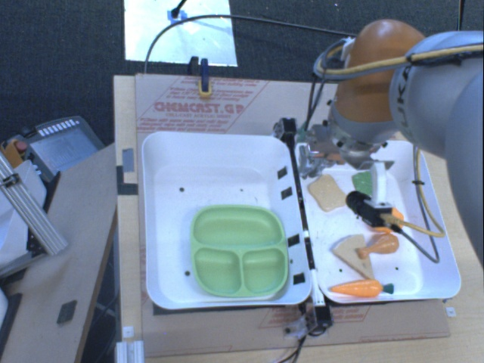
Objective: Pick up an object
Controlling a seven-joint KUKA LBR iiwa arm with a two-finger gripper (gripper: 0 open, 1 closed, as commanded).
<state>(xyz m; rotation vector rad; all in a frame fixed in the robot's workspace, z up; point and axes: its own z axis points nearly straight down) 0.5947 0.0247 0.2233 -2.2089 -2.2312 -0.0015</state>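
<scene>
A green divided plate (240, 249) is seen in the left bin (162, 203); toast (327, 192), a drumstick (378, 244) and a carrot (361, 287) lie in the right bin (446, 274). The gripper (318, 157) is lowered over that bin's far-left corner, beside the toast; its grip cannot be told.

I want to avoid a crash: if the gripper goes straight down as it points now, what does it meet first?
Probably the bread slice, which lies just below the gripper in the right bin. Depth is unclear from this slanted view, so it may reach bare bin floor beside it.

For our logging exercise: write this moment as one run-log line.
arm: over right bin | gripper: low at bin's rear left, by toast slice | held: nothing seen | left bin: green divided plate
</scene>
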